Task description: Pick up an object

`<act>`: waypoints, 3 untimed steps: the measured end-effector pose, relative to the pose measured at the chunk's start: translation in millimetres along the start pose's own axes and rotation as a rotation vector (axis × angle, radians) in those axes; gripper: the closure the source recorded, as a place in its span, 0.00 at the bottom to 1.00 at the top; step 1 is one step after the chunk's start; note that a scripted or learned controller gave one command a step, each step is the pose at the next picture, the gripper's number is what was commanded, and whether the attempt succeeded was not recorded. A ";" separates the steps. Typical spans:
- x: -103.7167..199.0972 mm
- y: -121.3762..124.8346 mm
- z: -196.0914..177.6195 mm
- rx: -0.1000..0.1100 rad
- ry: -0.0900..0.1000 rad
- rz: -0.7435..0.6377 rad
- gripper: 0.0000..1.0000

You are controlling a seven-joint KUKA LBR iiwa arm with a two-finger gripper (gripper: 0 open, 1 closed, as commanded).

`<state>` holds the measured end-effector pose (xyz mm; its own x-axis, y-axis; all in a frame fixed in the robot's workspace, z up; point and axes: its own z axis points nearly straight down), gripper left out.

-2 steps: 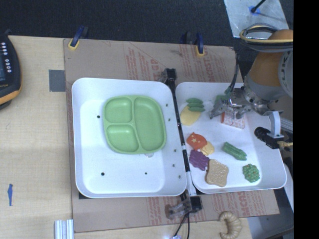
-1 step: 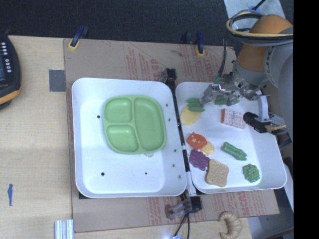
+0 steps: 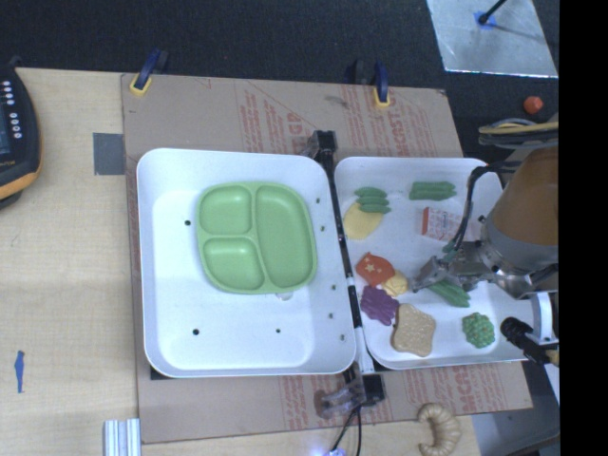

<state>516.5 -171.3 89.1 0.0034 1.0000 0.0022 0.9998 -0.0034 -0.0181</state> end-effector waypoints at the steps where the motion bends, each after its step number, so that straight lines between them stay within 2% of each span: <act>1: 2.0 7.4 -13.2 -0.012 -0.003 -0.010 1.00; 2: 105.9 21.2 -108.5 -0.024 0.000 -0.018 1.00; 3: 99.3 18.6 -102.7 -0.014 -0.002 -0.008 0.00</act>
<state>537.3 -72.3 191.7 -0.0046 1.0000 0.0001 1.0000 0.0046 -0.0041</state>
